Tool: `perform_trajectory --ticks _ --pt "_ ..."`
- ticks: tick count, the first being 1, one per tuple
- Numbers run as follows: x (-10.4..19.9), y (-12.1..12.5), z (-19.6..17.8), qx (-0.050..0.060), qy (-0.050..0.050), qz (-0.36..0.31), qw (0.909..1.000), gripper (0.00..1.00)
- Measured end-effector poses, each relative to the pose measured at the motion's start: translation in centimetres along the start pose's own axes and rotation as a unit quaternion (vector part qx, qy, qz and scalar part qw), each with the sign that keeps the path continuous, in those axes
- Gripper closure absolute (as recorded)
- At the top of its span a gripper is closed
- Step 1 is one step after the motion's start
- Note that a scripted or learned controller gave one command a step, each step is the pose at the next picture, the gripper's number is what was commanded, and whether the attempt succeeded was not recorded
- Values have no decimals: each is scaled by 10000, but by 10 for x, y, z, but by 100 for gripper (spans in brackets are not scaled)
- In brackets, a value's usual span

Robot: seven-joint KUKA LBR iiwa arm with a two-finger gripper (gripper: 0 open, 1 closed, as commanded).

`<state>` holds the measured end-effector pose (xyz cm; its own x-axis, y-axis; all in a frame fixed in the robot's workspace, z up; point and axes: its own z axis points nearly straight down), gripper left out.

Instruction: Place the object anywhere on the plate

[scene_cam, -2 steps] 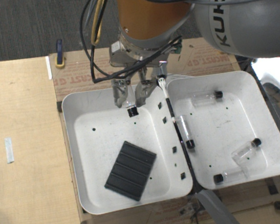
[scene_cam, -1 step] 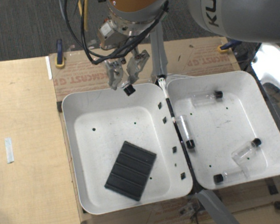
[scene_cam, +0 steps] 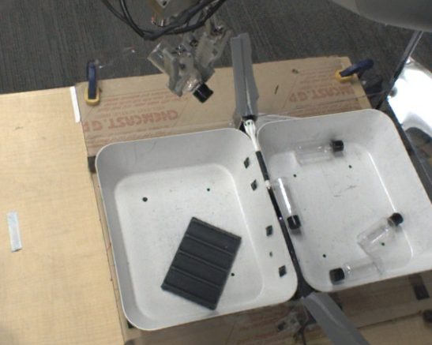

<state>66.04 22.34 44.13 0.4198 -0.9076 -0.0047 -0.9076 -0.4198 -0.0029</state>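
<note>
A black ribbed rectangular plate [scene_cam: 202, 262] lies tilted in the left bin [scene_cam: 123, 189], towards its front. Several clear tubes with black caps lie in the right bin [scene_cam: 380, 145]: one at the back [scene_cam: 317, 151], one along the left wall [scene_cam: 284, 200], and two near the front right [scene_cam: 378, 234]. My gripper [scene_cam: 189, 76] hangs high over the cardboard behind the left bin's back right corner, far from the plate. A small black cap-like piece [scene_cam: 202, 92] shows at its lower end. Whether a tube is held there is not clear.
A grey divider bar [scene_cam: 244, 76] runs between the bins at the back. Clamps [scene_cam: 92, 80] hold the cardboard at both back corners. Small items lie on the wooden bench [scene_cam: 28, 194] to the left, with an orange and a teal object at its edge.
</note>
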Motion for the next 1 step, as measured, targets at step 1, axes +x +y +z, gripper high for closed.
perform_trajectory --ticks 1 --pt "2 -1 -8 9 -25 46 10000 100"
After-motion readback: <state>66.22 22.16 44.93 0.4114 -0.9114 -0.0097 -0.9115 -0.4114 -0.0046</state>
